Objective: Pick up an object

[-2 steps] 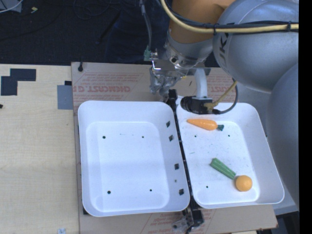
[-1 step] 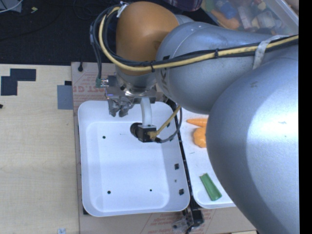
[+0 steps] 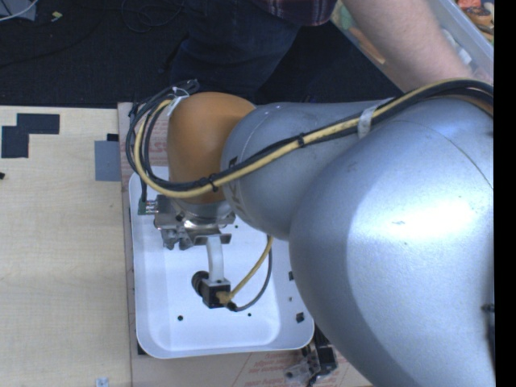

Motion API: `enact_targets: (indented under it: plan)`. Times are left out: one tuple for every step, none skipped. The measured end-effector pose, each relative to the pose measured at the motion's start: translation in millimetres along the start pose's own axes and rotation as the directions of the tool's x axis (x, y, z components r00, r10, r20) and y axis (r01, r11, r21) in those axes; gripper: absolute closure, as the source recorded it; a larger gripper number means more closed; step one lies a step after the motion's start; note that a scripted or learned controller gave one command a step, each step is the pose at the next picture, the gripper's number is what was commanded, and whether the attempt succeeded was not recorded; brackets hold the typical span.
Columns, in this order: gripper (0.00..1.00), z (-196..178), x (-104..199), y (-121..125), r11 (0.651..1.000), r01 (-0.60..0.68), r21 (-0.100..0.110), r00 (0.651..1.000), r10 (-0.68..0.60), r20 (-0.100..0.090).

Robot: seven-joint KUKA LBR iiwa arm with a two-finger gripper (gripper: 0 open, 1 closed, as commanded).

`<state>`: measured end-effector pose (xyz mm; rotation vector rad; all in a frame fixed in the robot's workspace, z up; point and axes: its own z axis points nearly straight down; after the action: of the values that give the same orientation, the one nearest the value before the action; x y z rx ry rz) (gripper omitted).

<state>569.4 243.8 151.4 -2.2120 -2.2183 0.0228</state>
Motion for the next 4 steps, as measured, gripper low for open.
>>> enact_targets:
  plan:
    - [1.0,68,-24,-75,1.0,-0.005,-0.011,1.0,0.005,-0.001]
    - [1.0,6,-43,-94,1.0,-0.007,-0.013,1.0,0.007,-0.003]
    - [1.0,-14,-29,-94,1.0,-0.002,-0.013,1.0,0.002,-0.004]
    - [1.0,-111,0,-90,1.0,0.001,-0.021,1.0,-0.001,-0.008]
